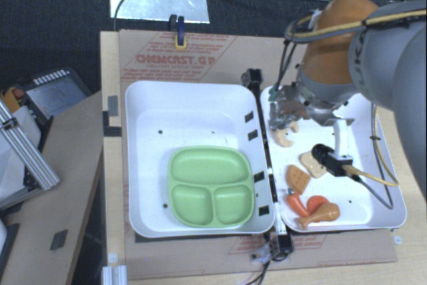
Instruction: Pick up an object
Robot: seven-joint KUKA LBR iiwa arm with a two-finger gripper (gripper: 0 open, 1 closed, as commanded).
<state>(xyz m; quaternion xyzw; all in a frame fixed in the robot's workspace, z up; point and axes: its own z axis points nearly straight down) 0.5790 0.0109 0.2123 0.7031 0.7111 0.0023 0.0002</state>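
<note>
Several small toy foods lie in the right bin [383, 207], nearest the gripper [283, 118] a pale cashew-shaped piece [285, 138] by the left wall: probably light, rigid, slick plastic, best pinched across its narrow middle; gripper state unclear.

— What's the arm [390, 53] look like?
— Thick smooth grey casing, a glossy orange band [337, 37] above the wrist, thin black and yellowish cables looped alongside it, and a small metallic claw [285, 113].
</note>
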